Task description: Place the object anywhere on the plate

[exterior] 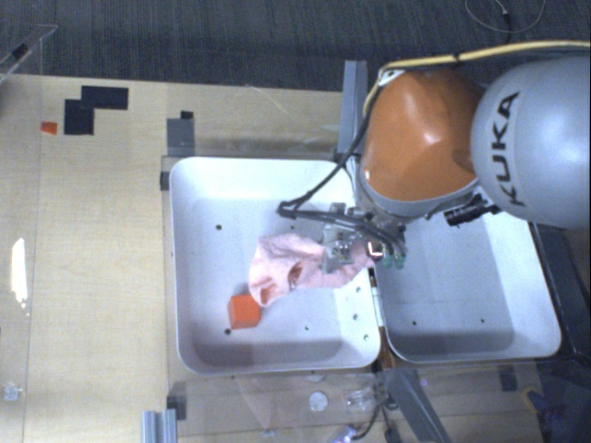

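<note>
Camera view: gripper [343, 250] over left bin [199, 247], near its right edge, on crumpled pink cloth [291, 268]; finger state cannot be told. Orange block [245, 312] touching cloth's lower-left end.

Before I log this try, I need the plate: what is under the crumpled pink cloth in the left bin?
An orange block pokes out at the pink cloth's lower-left edge on the white bin floor. Anything beneath the cloth is covered.
</note>
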Tool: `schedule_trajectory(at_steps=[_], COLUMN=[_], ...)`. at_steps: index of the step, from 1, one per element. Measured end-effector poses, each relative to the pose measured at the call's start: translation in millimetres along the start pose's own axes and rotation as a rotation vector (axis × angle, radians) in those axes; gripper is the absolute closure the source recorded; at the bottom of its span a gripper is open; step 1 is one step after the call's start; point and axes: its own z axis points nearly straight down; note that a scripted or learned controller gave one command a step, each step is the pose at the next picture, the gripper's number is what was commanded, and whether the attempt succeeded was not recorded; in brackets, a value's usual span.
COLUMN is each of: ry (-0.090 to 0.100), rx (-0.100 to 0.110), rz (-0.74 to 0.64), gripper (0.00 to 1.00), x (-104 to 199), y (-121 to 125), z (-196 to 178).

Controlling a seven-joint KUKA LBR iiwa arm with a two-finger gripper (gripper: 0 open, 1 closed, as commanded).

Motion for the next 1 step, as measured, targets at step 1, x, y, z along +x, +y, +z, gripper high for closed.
schedule_trajectory(at_steps=[1], ry=[0.000], rx=[-0.001], rz=[-0.004], gripper=[1.00], x=[15.6], y=[49.3], z=[0.6])
